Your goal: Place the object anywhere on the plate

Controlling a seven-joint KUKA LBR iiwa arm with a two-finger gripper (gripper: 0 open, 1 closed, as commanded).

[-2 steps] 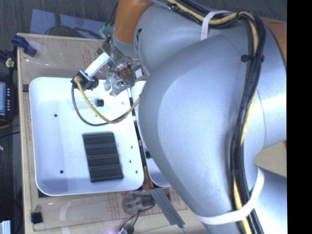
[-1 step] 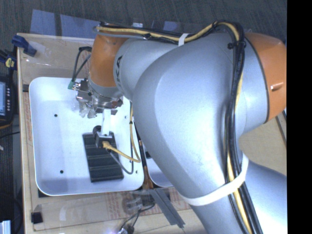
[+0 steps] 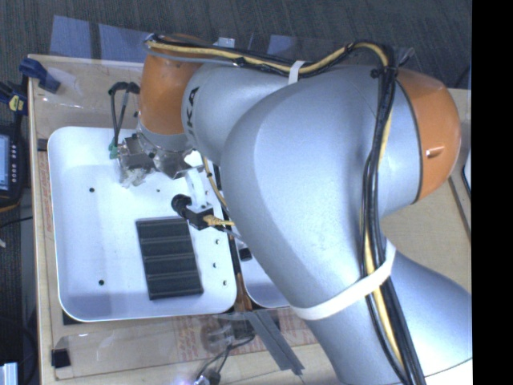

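Note:
A dark grey ribbed rectangular slab lies flat in the near right part of the left bin. My gripper hangs low over the far part of that bin, up and left of the slab and apart from it. Its tip is small and partly in shadow. Nothing shows clearly in its grasp. The grey arm with its orange band hides most of the right bin.
A black plug with a yellow cable hangs from the wrist just above the slab's far right corner. A blue clamp sits at the bench's far left corner. A dark device stands left of the bench. Metal brackets lie along the front edge.

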